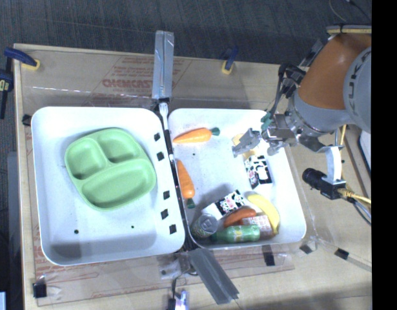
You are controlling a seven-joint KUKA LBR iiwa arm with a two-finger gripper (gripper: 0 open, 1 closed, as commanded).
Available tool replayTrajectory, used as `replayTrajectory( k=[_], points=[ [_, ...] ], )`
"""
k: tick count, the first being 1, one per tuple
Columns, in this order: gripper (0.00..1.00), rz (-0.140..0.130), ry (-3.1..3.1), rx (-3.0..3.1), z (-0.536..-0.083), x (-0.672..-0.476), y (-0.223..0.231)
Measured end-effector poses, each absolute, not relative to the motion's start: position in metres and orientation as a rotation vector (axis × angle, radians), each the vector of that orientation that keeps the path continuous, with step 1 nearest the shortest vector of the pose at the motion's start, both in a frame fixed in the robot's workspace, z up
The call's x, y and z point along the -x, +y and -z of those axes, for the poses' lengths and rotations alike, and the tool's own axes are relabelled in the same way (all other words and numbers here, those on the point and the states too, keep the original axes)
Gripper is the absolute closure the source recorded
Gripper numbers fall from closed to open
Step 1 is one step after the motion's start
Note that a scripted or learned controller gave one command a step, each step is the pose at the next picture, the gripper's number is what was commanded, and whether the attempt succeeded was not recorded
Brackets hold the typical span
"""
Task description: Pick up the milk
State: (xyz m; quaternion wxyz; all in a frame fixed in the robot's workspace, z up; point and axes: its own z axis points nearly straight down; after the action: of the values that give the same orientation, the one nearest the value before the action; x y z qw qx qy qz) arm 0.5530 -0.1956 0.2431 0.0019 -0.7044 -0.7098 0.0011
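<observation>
A small black-and-white cow-pattern milk carton [258, 170] lies in the right bin [211, 123], near its right wall. A second cow-pattern carton [228, 203] lies lower down, toward the bin's middle. My gripper [248, 142] hangs over the upper right part of this bin, just above and slightly left of the first carton. Nothing shows held in it. The arm's orange band [327, 70] is at the upper right.
Two carrots [193, 135] [185, 180] lie in the right bin's left half. A banana [264, 210], a red piece [239, 216], a green bottle [240, 233] and a can [205, 225] crowd its front edge. A green divided plate [110, 166] rests in the left bin [56, 237].
</observation>
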Motion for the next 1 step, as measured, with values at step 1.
replayTrajectory(
  k=[1],
  points=[
    [0.00,-0.004,-2.274,2.162,-0.1675,-0.5122,-0.2105]
  ],
)
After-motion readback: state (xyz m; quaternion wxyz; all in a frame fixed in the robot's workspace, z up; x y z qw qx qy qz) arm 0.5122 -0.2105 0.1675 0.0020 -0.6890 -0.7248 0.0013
